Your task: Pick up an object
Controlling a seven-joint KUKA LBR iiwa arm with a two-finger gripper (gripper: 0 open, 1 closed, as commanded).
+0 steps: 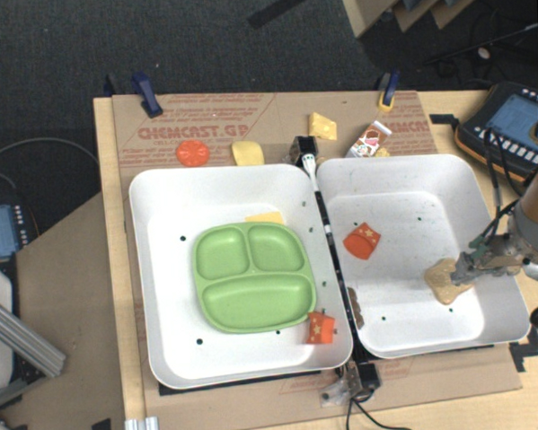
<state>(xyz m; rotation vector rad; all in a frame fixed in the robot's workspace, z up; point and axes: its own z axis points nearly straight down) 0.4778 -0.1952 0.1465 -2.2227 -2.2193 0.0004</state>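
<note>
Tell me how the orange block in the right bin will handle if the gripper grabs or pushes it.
The orange block looks small and chunky with flat faces, so it probably slides rather than rolls when pushed. It seems rigid and likely light for its size. It lies apart from the bin's wall, so the gripper should have room to close around it.

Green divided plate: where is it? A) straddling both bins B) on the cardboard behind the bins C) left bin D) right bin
C: the green divided plate lies wholly inside the left bin, its right edge short of the divider between the bins.
</note>
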